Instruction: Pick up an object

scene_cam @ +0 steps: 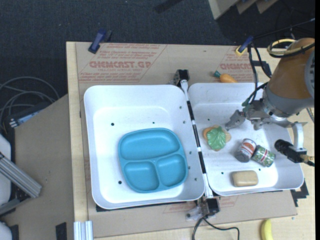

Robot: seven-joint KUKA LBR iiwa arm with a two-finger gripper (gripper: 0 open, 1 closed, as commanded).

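The right bin (pixel 220 96) holds three objects. A green leafy toy on a tan base (pixel 216 137) lies near its left wall. To the right of it a small labelled can (pixel 255 153) rests on its side. A tan block (pixel 244 178) sits by the front wall. My gripper (pixel 246 122) hangs over the middle of this bin, up and to the right of the leafy toy and just behind the can. Its fingers stand apart with nothing between them. The grey arm with its orange band (pixel 292 74) reaches in from the right.
The left bin (pixel 100 109) holds a blue divided plate (pixel 152 159). On the bench behind the right bin lies a small orange toy (pixel 226 77). A blue clip (pixel 100 40) sits at the bench's back left corner, and cables run along the right side.
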